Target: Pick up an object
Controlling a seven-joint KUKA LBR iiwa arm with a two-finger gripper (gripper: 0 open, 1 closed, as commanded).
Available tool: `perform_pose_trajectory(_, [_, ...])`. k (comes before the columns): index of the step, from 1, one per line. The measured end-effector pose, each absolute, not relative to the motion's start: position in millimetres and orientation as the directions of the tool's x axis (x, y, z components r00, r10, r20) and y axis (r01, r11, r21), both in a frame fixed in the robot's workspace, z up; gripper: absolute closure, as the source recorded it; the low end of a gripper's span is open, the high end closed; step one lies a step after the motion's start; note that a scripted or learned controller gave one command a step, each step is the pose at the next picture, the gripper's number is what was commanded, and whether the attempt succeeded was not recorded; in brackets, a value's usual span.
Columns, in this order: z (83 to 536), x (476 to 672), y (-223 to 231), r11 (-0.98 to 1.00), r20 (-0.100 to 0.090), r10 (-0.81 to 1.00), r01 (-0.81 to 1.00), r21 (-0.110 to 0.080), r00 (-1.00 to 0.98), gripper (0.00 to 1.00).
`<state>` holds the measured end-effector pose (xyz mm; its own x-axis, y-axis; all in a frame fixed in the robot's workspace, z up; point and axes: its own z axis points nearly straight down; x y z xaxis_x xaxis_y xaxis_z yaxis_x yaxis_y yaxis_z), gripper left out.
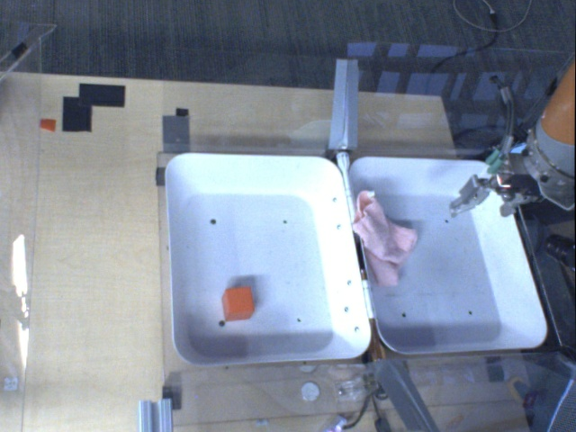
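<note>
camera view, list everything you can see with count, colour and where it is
bins: 2, white, side by side on the bench; the right one sits next to the arm
block: 1, orange, lower left part of the left bin's floor
cloth: 1, pink, crumpled, at the left side of the right bin, against the wall between the bins
bench: 1, light wood, under both bins
black patches: a small group, black, top left of the bench
small orange marker: 1, orange, beside the black patches
arm: 1, grey with orange band, at the right edge
gripper: 1, grey, over the upper right of the right bin, nothing seen between its fingers
</note>
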<state>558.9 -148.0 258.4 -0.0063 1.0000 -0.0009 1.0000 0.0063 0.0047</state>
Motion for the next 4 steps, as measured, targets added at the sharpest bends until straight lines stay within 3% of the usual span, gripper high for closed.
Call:
perform_pose_trajectory(1, [138,609.1,-115,0.184,-0.001,0.983,0.983,0.004,-0.184,0.00])
perform_pose_trajectory(2, [96,597.9,-101,0.248,-0.009,0.969,0.968,0.024,-0.248,0.00])
perform_pose_trajectory(3, [109,601.3,-98,0.252,-0.009,0.968,0.967,0.033,-0.252,1.00])
perform_pose_trajectory(4, [96,612.0,-118,0.214,-0.005,0.977,0.977,0.023,-0.214,1.00])
